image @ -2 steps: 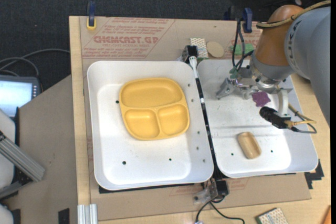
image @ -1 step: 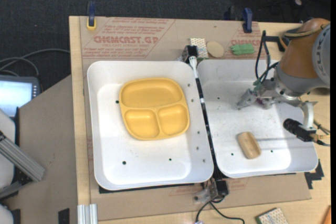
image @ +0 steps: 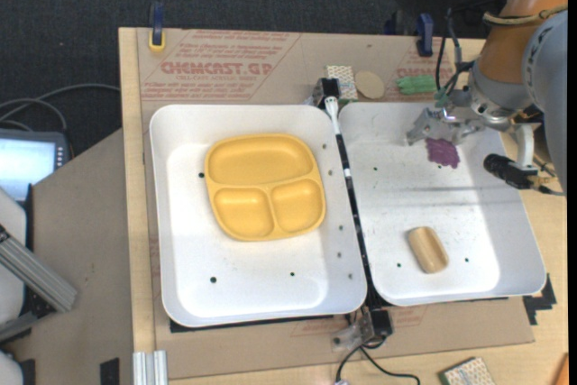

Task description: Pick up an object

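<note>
Purple thing (image: 443, 152): lies in the right bin (image: 505, 279) at its far end, right under the claw, touching or almost touching it; likely the pick target because it is what the arm has come to.
Claw (image: 439, 127): hangs low over the purple thing, set above it for a grab; I cannot tell how its grip stands, nor whether the thing is caught.
Arm (image: 518, 41): reaches in from beyond the claw.
Tan roll (image: 426, 249): same bin, well nearer the camera than the claw, left alone.
Yellow plate (image: 264, 185): in the left bin (image: 171, 221), well apart from the claw, across the divide.
</note>
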{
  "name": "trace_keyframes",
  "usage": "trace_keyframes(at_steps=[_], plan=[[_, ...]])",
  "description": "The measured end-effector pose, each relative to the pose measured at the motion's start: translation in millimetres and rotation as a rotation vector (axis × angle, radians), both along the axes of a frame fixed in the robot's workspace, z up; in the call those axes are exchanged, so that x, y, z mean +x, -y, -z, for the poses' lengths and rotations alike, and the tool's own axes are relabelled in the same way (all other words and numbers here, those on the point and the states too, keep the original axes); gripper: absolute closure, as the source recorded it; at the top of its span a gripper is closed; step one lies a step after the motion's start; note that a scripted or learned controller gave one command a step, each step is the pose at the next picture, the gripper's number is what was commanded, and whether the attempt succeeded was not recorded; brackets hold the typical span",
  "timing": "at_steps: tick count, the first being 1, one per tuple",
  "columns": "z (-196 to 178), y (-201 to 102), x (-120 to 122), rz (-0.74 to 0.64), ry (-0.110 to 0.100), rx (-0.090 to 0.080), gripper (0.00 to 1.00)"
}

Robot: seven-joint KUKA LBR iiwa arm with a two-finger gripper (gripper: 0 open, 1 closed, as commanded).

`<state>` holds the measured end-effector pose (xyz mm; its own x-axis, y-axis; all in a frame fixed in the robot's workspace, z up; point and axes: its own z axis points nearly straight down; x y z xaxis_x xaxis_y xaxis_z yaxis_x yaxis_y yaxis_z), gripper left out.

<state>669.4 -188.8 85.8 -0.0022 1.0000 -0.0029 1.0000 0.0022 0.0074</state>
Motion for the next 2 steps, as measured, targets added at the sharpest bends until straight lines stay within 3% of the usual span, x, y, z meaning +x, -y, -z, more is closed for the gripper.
trace_keyframes(at_steps=[1,2], plan=[[0,10,-33,0.004,-0.01,0.003,0.0],[0,-25,-1,-0.002,-0.001,0.001,0.0]])
